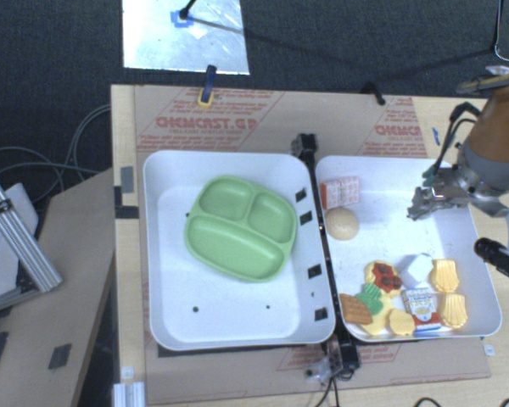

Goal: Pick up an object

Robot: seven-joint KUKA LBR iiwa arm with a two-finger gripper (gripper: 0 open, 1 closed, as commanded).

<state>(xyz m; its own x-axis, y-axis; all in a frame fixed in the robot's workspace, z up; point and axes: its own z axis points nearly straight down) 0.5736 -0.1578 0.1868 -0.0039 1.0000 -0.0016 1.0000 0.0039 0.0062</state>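
While hovering over the right bin point(483, 253) with the tool point(422, 203) of unreadable state and nothing visibly gripped, looks like the approach step; next calls for descending onto the toy food pile point(405, 299) near the front corner.
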